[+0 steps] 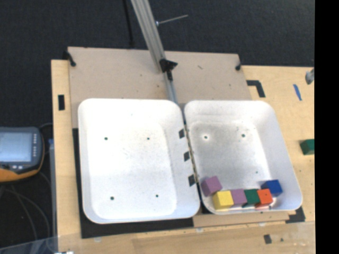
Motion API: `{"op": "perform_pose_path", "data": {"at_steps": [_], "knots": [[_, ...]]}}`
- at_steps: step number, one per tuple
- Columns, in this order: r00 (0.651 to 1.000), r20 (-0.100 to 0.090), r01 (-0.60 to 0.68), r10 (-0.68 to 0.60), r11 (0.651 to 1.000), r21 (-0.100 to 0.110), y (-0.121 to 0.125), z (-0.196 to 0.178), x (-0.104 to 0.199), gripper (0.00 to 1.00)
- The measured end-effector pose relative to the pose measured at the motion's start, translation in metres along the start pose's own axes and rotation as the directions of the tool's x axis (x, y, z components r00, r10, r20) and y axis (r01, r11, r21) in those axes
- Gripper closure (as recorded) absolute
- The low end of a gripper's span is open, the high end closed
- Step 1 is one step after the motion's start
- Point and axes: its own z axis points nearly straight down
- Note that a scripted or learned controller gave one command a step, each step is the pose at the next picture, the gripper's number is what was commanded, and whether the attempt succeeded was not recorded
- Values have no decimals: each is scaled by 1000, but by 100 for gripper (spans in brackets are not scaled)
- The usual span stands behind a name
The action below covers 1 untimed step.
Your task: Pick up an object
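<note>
Several small coloured blocks lie along the near edge of the right bin (233, 115). A purple block (211, 184) sits at the left end, a little apart from the wall. A yellow block (223, 199), a mauve block (239, 197), a green block (252, 197) and an orange block (264, 197) form a tight row against the near wall. A blue block (271, 187) rests just behind the orange one, near the bin's right corner.
The left bin (127, 157) stands beside the right one, joined by dark clips at the shared wall. A slanted metal pole (151, 30) rises behind the bins. A green object (307, 146) lies on the bench at the right. A handheld device (18, 150) sits far left.
</note>
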Motion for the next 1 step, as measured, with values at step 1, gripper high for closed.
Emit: {"op": "perform_pose_path", "data": {"at_steps": [1], "knots": [[1000, -3, 10, -10, 1000, 8, 35, -2, 0, 0]]}}
